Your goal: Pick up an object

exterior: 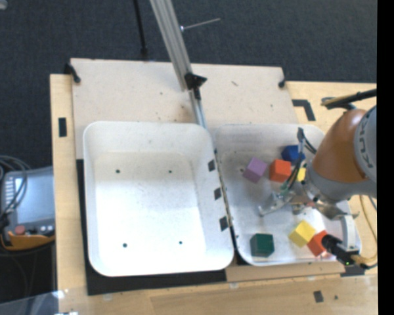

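- i see the left bin [151, 133] on the bench [62, 143], white w/ a few dark specks on its floor.
- behind the bins, a pale board [131, 87] w/ a slanted metal rail [171, 31] rising from it toward the top of view.
- right bin [233, 149] sits just beside the left one; all the loose objs are in it.
- dark green block [262, 244] near the front edge of the right bin, well apart from the rest.
- purple block [255, 169] toward the bin's middle, orange block [280, 170] just beside it on the right.
- blue block [291, 153] behind the orange one, partly tucked under the arm [345, 156].
- gripper [279, 204] hangs low over the right bin's floor, between the orange block and the yellow cube [303, 232]; i see thin grey metal parts there but can't tell if the claw is spread or pressed together, and nothing shows pinched in it.
- yellow cube near the front right, w/ a red block [317, 242] touching its right side.
- another bit of yellow [301, 174] by the orange block, mostly hidden by the arm.
- arm's orange band covers the bin's right part.
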{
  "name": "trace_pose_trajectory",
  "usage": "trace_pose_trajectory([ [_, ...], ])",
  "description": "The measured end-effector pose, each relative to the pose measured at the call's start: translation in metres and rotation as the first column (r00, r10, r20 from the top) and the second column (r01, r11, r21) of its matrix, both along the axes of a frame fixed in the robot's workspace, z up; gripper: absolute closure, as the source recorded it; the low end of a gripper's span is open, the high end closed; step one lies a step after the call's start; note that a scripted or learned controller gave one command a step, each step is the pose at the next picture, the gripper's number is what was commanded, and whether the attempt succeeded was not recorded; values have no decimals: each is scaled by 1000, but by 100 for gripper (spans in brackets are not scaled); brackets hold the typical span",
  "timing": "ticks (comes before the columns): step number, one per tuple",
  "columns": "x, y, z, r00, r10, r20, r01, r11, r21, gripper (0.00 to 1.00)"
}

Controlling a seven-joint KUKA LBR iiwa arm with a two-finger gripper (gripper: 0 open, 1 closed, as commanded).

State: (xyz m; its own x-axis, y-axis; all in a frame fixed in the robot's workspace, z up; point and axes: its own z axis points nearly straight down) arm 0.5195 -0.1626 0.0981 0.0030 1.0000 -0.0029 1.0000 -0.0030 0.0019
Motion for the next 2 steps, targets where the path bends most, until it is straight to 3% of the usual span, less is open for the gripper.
trace_pose_trajectory([
  [1, 1, 0, 11, 1000, -7, 6, 7, 1000, 2, 100],
  [2, 10, 1, 57, 1000, 7, 5, -7, 1000, 1, 100],
])
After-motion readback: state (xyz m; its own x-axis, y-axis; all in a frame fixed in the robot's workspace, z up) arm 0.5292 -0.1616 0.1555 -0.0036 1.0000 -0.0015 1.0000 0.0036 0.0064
